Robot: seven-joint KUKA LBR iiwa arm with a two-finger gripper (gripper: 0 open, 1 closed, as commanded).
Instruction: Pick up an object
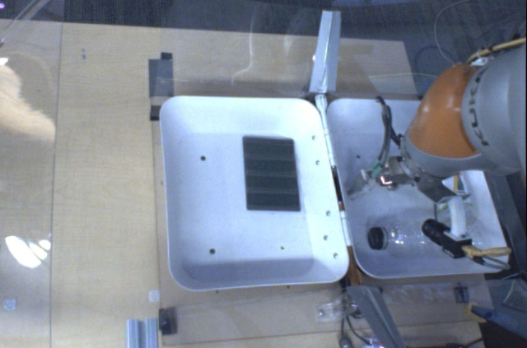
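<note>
Left bin (185,198): the dark ribbed slab (272,174) lies flat at its centre; it looks stiff, and I'd take it across the short sides.
Right bin (356,132): the gripper (375,178) hangs over it; spread or closed, I cannot tell.
Clear bottle (401,238): on its side near the right bin's front wall; probably light and slippery, so I'd grip mid-body.

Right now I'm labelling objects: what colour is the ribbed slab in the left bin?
The slab is black; camera view.

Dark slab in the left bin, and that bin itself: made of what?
Slab: likely rubber or foam, matte dark grey, ribbed in bands, no glare. Bin: probably moulded plastic, white, with rounded corners and a soft sheen.
</note>
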